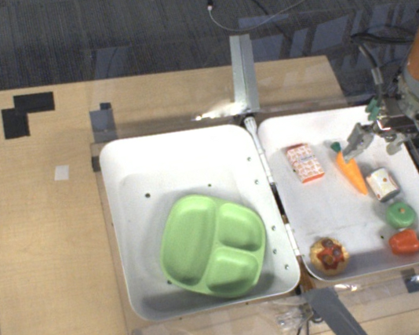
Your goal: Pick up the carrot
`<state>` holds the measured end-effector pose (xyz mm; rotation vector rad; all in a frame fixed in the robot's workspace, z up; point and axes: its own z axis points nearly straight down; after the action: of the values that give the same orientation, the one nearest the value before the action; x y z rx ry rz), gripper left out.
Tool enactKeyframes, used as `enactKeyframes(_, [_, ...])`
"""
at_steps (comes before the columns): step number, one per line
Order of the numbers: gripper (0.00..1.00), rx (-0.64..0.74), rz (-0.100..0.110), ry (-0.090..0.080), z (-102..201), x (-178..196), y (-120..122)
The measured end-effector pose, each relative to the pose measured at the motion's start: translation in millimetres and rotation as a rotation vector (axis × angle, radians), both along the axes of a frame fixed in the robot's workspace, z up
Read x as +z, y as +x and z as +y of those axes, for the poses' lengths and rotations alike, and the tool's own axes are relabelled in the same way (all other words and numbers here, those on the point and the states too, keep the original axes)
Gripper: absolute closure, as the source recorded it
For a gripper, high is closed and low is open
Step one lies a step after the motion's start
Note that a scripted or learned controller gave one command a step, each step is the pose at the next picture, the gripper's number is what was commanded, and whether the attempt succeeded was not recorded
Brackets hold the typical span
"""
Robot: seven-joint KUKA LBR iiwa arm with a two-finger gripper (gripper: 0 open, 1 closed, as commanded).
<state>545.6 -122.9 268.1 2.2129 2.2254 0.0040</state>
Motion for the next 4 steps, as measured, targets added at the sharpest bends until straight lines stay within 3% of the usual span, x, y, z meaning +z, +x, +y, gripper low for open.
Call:
enactKeyframes(1, [0.0, 0.176, 0.001, 0.0, -47, -131, 30])
enactKeyframes(2, [0.0, 0.123, -0.007, -0.003, -83, -179, 62])
enactKeyframes(3, [1.0, 0.127, -0.014, -0.002, -81, -166, 65])
enactKeyframes(4, [1.0, 0.148, -0.001, 0.0, -82, -157, 42])
